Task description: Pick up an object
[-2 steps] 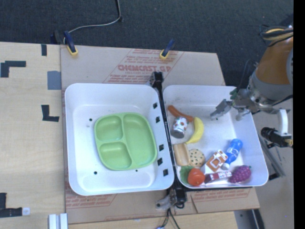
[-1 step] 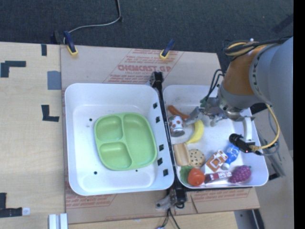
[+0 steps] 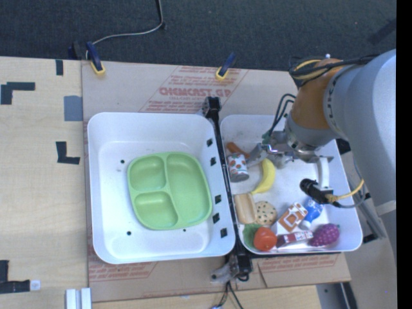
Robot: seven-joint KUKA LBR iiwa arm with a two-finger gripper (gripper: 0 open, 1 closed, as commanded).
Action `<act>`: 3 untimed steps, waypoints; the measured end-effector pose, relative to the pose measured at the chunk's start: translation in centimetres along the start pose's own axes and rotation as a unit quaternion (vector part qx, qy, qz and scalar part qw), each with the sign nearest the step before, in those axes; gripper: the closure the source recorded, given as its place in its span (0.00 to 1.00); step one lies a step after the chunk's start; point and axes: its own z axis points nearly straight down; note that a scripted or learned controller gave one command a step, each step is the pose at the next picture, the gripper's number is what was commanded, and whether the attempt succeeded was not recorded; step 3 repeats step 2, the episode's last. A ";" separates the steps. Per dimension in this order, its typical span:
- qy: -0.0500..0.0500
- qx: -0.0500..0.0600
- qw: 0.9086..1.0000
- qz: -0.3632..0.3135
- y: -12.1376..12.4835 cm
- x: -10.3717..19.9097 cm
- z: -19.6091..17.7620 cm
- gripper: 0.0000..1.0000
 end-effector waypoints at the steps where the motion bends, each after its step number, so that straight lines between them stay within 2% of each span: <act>1: 0.001 0.000 1.000 -0.001 0.0 0.1 -0.9 1.00; 2: 0.005 0.002 1.000 -0.003 0.3 7.8 -9.8 1.00; 3: 0.005 0.002 1.000 -0.003 0.3 7.8 -9.8 1.00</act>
